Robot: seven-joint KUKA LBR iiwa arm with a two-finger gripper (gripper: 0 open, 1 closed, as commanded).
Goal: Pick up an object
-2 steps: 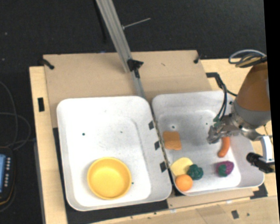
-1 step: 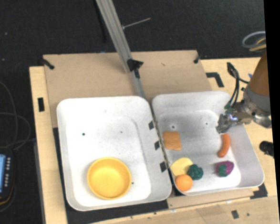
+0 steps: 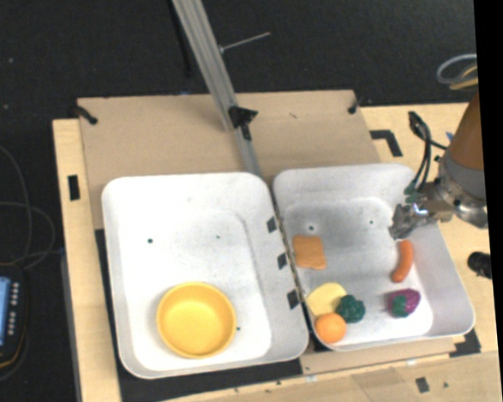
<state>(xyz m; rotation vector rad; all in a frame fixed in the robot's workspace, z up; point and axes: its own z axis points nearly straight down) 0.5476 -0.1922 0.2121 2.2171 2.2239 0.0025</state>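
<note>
Left bin (image 3: 123,205): yellow bowl (image 3: 196,319), near front corner. Right bin (image 3: 345,181): tan bread slice (image 3: 309,253) by left wall; yellow lemon-like piece (image 3: 325,298), orange (image 3: 331,328), green broccoli (image 3: 352,308) clustered at front; purple piece (image 3: 403,302); orange carrot (image 3: 401,261) just below hand (image 3: 405,219). Hand over right rim; finger state cannot be told. No legible writing.

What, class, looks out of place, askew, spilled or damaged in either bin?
Nothing stands out. The yellow bowl sits upright in the left bin. The toy foods, including the orange carrot and purple piece, lie inside the right bin, none spilled. The hand hovers just above the carrot.
</note>
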